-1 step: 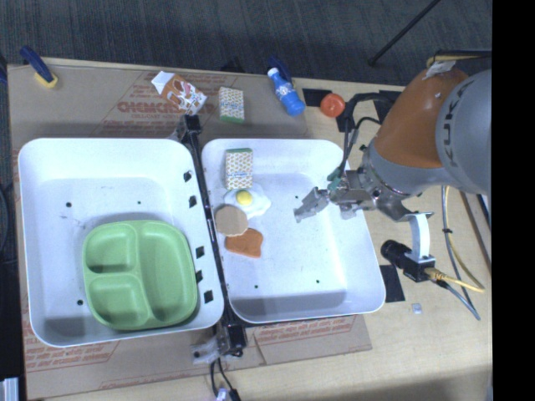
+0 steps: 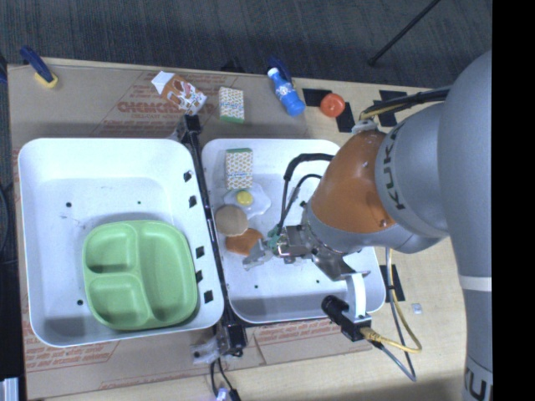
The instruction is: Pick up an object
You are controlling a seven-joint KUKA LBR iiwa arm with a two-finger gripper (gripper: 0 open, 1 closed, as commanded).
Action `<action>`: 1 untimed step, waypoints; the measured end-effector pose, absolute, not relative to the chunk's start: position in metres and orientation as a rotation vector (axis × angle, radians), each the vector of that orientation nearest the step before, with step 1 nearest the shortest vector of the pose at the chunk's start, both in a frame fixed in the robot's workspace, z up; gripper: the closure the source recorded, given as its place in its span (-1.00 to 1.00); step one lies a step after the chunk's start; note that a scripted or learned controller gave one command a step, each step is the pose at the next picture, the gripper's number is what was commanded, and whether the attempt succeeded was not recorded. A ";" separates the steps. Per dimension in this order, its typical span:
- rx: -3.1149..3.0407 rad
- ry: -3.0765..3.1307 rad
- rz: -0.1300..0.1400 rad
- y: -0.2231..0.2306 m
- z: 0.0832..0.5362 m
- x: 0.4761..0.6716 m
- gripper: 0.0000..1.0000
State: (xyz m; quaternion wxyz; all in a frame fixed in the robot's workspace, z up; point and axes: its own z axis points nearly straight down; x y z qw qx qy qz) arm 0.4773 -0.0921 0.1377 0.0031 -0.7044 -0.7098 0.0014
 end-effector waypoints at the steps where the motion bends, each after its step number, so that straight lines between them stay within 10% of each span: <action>1: -2.209 -2.226 0.004 -0.091 0.091 0.475 -1.00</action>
